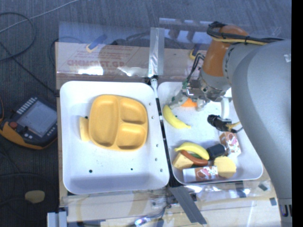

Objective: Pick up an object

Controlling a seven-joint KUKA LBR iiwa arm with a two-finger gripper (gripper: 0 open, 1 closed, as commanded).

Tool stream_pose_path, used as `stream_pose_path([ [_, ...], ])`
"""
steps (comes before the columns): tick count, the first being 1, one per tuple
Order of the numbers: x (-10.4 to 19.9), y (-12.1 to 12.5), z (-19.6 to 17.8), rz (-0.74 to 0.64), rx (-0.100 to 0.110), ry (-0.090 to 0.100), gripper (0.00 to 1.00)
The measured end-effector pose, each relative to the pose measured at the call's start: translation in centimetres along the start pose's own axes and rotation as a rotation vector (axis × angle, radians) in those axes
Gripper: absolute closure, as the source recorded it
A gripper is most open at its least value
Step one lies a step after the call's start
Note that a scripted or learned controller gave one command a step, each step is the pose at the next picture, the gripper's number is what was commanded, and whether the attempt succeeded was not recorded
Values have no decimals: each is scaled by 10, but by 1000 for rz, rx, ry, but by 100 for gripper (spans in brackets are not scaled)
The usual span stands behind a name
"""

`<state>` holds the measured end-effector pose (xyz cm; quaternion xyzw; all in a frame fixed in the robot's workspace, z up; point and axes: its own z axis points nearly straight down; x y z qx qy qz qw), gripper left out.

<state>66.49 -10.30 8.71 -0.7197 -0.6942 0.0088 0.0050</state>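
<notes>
My gripper [186, 96] hangs low over the far end of the right bin [255, 167], under the orange-banded wrist. A small orange object [189, 104] lies right beneath it, partly hidden by the gripper. A yellow banana [174, 118] rests just to the front left of the gripper, against the bin's left wall. Whether the gripper touches the orange object cannot be told.
The front of the right bin holds a second banana [194, 149], a black block [216, 151], a yellow block [225, 165], a red-and-white packet [230, 143] and a red-labelled tube [201, 174]. The left bin [80, 174] holds a yellow divided tray [117, 122].
</notes>
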Motion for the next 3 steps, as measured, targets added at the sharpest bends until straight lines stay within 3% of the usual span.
stream_pose_path([
  [1, 0, -3, -6, -2, 13, -5, 100],
  [2, 3, -47, -4, -445, -37, -6, 100],
  [3, -1, -47, -3, -440, -36, -12, 0],
])
